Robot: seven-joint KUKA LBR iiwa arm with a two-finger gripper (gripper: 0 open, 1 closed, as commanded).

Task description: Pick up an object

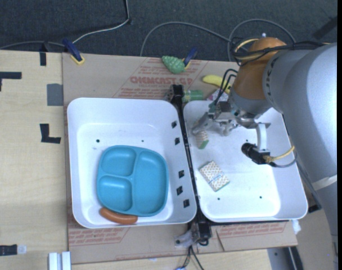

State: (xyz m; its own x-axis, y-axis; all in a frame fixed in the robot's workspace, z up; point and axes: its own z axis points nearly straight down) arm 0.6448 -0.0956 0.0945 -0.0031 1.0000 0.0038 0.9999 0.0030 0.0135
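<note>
arm (295, 89): grey with an orange band, reaches in from the right edge and bends down over the upper part of the right bin.
gripper (203, 129): low in the upper left corner of the right bin, close to the divider between the bins; i cannot tell from this angle how its tips are set.
small pale item (202, 140): a greenish-white piece right at the gripper's tip, on or just above the bin floor; whether it is gripped is unclear.
patterned packet (214, 175): lies flat and turned at an angle on the floor of the right bin, below the gripper and apart from it.
right bin (272, 201): white, shallow, holds the packet and the small pale item.
left bin (86, 122): white, shallow, just beside the right bin.
blue plate (131, 180): three sections, lies in the lower middle of the left bin.
sausage (118, 216): orange-brown, lies along the lower edge of the blue plate, touching it.
green toy (172, 63): on the cardboard above the bins, outside them.
yellow item (216, 80): on the cardboard just above the right bin, partly behind the arm.
black connector (256, 153): hangs off the arm over the right bin, with a yellow cable.
</note>
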